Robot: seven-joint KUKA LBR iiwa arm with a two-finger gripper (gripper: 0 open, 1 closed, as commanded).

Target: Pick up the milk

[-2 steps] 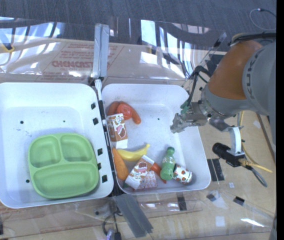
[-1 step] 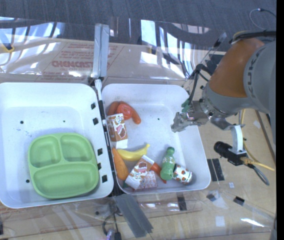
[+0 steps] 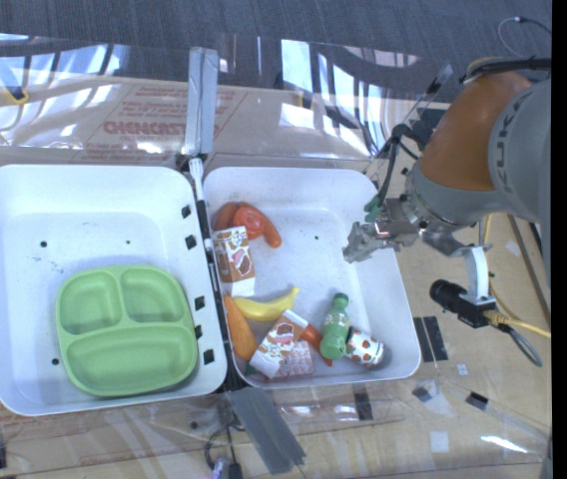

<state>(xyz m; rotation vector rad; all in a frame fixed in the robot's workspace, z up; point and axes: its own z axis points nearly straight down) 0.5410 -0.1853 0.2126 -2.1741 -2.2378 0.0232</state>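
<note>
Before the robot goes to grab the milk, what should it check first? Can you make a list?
1. Milk carton in sight, at the right bin's left wall: ok.
2. Gripper above the milk: not ok, it hangs near the bin's right side.
3. Room around the milk: not ok, the banana and a red thing crowd it.
4. Gripper holding nothing: cannot tell.
5. Green tray out of the way, in the left bin: ok.

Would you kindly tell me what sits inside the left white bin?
The left white bin holds a light green plastic tray with three compartments. Whatever lies beneath the tray is covered.
</note>
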